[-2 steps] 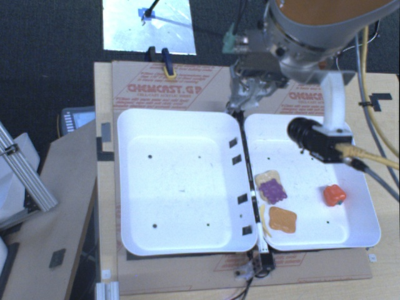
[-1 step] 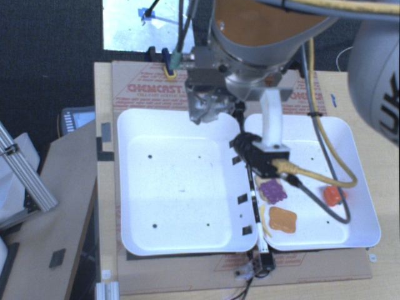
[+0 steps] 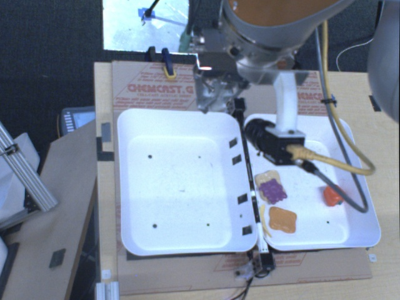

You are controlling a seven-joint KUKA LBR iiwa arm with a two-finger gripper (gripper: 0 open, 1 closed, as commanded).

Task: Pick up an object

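Several small objects lie in the right bin (image 3: 356,230): a purple lumpy piece (image 3: 274,191) with a tan piece (image 3: 267,177) touching its far side, an orange-brown block (image 3: 282,220) near the front, and a red-orange piece (image 3: 332,196) toward the right. My gripper (image 3: 214,97) hangs high over the far rim between the two bins, well away from all of them. It looks blurred, with nothing visibly in it. The arm's grey body and orange band (image 3: 275,5) cover the top of the view.
The left bin (image 3: 181,180) is white with a few dark dots. A black connector (image 3: 272,141) with a yellow cable (image 3: 340,164) drapes over the right bin's far half. Clips (image 3: 240,180) line the divider between the bins. A cardboard sheet (image 3: 153,87) lies under both.
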